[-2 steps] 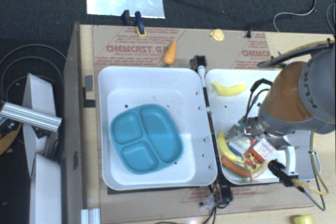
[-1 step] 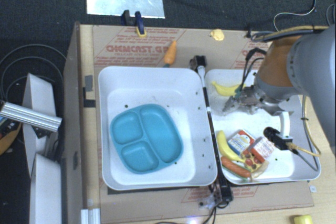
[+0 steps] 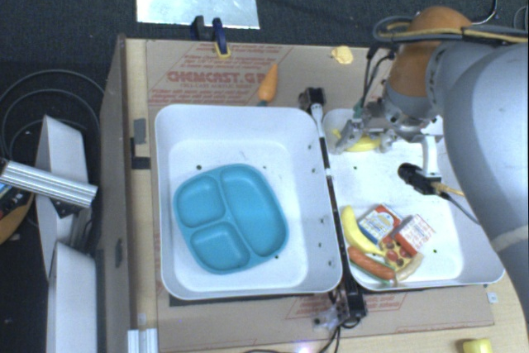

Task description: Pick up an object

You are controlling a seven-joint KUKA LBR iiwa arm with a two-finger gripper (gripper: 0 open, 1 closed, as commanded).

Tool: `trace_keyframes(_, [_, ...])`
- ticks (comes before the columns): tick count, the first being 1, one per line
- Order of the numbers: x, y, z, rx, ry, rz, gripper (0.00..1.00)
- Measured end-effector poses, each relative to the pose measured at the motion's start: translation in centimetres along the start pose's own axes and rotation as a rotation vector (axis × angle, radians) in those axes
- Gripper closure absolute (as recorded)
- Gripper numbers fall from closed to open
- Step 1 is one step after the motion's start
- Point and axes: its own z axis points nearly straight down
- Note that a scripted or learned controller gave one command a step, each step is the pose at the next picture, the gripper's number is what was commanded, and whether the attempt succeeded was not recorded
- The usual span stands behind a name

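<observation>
The gripper (image 3: 361, 135) is lowered at the far corner of the right bin (image 3: 475, 264), over a yellow object (image 3: 364, 145), possibly a lemon. Jaw opening cannot be told. The jaws should be centred before closing.

The arm (image 3: 483, 128) was a thick, smooth body of pale grey, rounded like a fat tube; above the wrist sat an orange band (image 3: 426, 45), domed and glossy, wider than the parts below it; dark cables (image 3: 393, 29) looped around that band and ran down the wrist's side; below it the wrist narrowed to a grey metal collar; the gripper (image 3: 364, 136) was a small assembly of silvery metal with a white block (image 3: 428, 153) beside it.
</observation>
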Motion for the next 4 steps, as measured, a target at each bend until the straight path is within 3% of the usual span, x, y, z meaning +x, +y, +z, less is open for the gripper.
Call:
trace_keyframes(1, [-0.1, -0.3, -0.8, 0.006, 0.001, -0.002, 1.00])
trace_keyframes(2, [-1.6, -6.8, -11.3, -0.027, -0.003, 0.004, 1.00])
trace_keyframes(3, [-1.4, -6.8, -10.7, -0.020, -0.002, 0.000, 0.00])
trace_keyframes(4, [-1.8, -11.0, -0.3, -0.006, 0.001, 0.004, 0.00])
